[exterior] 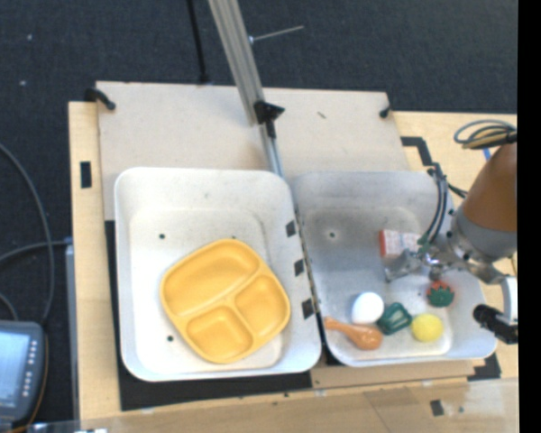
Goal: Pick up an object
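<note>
Hovering at the right bin's [343,197] three o'clock, the gripper [413,262] is seen; jaw state cannot be told. The small red-and-green object [440,294] could be nudged aside and missed.

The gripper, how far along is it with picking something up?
Done: the arm has reached into the right bin, with the gripper low beside the red and white packet. In hand: nothing visibly between the fingers. Left: gripping and lifting one object; the white ball, green block, yellow ball and orange spoon all lie on the bin floor.
</note>
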`<state>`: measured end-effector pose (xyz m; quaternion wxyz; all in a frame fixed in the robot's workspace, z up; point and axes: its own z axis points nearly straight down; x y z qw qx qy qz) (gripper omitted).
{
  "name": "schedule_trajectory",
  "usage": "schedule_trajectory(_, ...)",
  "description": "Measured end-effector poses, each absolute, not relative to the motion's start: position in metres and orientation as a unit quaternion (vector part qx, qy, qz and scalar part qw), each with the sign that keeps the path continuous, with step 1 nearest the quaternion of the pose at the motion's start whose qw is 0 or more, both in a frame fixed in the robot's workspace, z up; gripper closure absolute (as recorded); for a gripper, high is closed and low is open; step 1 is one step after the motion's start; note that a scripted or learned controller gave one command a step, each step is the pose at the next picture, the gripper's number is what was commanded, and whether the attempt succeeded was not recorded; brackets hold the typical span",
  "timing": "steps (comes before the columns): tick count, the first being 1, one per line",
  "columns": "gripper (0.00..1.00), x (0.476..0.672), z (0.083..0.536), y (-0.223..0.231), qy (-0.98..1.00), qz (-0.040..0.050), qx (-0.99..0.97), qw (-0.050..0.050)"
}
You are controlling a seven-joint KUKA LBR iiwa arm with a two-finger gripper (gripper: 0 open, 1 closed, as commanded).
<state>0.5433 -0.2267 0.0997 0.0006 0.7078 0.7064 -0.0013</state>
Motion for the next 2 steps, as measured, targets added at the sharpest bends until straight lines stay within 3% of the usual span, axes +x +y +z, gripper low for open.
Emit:
schedule_trajectory(1, 1.00, 0.545, 0.113, -0.227, 0.705, 0.0007, 0.709, 0.003)
schedule_trajectory(2, 1.00, 0.541, 0.176, -0.227, 0.707, 0.0018, 0.707, 0.004)
